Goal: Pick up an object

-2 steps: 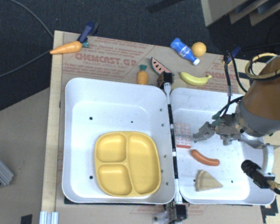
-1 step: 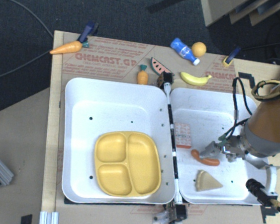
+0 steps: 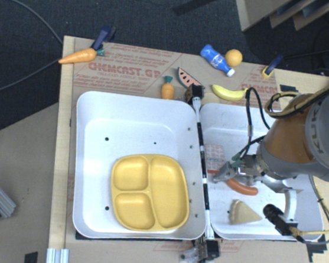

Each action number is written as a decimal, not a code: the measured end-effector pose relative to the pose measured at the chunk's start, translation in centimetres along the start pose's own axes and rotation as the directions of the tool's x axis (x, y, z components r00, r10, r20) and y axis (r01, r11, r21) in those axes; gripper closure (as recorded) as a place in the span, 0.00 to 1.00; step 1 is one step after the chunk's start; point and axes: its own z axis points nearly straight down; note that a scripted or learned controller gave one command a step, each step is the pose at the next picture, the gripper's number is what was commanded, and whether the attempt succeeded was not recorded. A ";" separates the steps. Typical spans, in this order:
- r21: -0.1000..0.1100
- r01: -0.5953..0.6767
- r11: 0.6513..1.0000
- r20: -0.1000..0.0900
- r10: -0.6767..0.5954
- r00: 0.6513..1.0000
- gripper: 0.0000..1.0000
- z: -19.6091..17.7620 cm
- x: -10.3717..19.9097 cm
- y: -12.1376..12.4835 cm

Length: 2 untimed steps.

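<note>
The grey arm with its orange band (image 3: 289, 137) reaches into the right shallow white bin (image 3: 225, 120), its gripper (image 3: 230, 176) low over the bin floor near the divider between the two bins. Just right of the gripper tip and touching it lies a red-orange sausage-shaped toy (image 3: 245, 188); whether the toy sits between the fingers, and how far apart they stand, cannot be told from this slant. Below that toy in the same bin rests a beige wedge-shaped toy (image 3: 244, 213), apart from the gripper.

The left shallow white bin (image 3: 94, 119) carries a yellow three-compartment plastic plate (image 3: 148, 190) in its lower half.

On the table (image 3: 130, 73) beyond the bins lie an orange toy carrot (image 3: 77, 56) at the far left corner, a watermelon slice toy (image 3: 186, 77), a small orange pineapple-like toy (image 3: 168, 90), a blue and white toy bottle (image 3: 216, 59), a round yellow-orange fruit (image 3: 234, 57) just beside the bottle, and a yellow toy banana (image 3: 228, 93) at the right bin's far rim.
</note>
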 end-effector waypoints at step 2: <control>-0.006 0.001 1.000 0.000 -0.001 1.000 1.00 -10.2 7.9 4.9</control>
